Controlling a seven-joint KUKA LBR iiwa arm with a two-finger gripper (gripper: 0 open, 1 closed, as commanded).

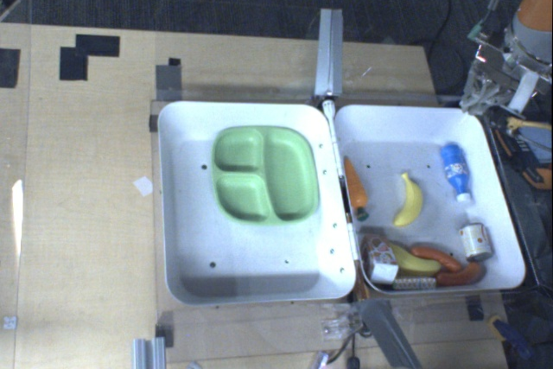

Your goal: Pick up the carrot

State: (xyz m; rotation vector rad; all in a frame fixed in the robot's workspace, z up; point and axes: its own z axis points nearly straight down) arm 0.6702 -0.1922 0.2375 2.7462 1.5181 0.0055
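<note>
So the carrot [353, 183] is lying in the right bin [390, 118], pressed up along that bin's left wall, about halfway down it. Orange body, with a darker greenish end pointing toward the near edge. Nothing is touching it.

The gripper [494, 91] is way off at the right edge of the view, hanging over the far right corner of the right bin, well apart from the carrot. It's a tangle of metal bits from this angle, so I honestly can't tell how it's set, and I see nothing in it.

Other stuff in the right bin: a banana [409, 200] curving roughly in the middle, a blue bottle [454, 170] with a white cap near the right wall, and a small silver can [474, 241] lying just below that. Bottle has a label, but it's too small to read. Along the near edge there's a pile: another yellow banana-ish thing [412, 263], a red sausage-looking piece [442, 258], and a small packet [381, 263] in the near left corner, print unreadable.

Left bin [181, 212] holds a green divided plate [264, 174] with three compartments, sitting toward the far side.
</note>
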